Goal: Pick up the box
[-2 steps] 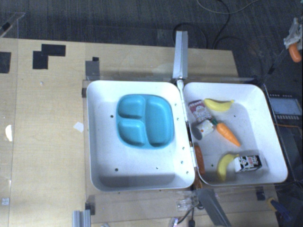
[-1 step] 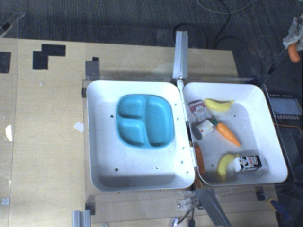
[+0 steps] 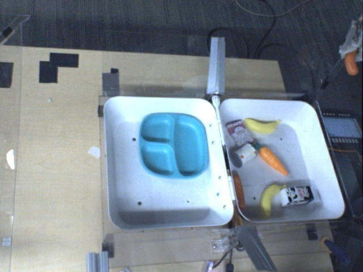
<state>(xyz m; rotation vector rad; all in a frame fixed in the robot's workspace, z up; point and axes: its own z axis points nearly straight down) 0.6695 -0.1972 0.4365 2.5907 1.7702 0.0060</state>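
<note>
Three small boxes lie in the right bin (image 3: 317, 120). A box with a red and white label (image 3: 239, 131) rests near the bin's left wall, beside a banana (image 3: 262, 126). Just below it is a small white and grey box (image 3: 245, 152), touching the leafy end of a carrot (image 3: 271, 160). A black and white box (image 3: 298, 195) lies near the front wall, against a second banana (image 3: 267, 198). A grey piece of the arm with its orange band (image 3: 352, 66) shows at the top right edge, well away from the bins.
The left bin (image 3: 122, 169) holds a blue divided plate (image 3: 173, 144). A reddish sausage (image 3: 239, 190) lies along the right bin's left wall. A metal post (image 3: 216, 67) stands behind the seam between the bins. Cables run across the dark floor behind.
</note>
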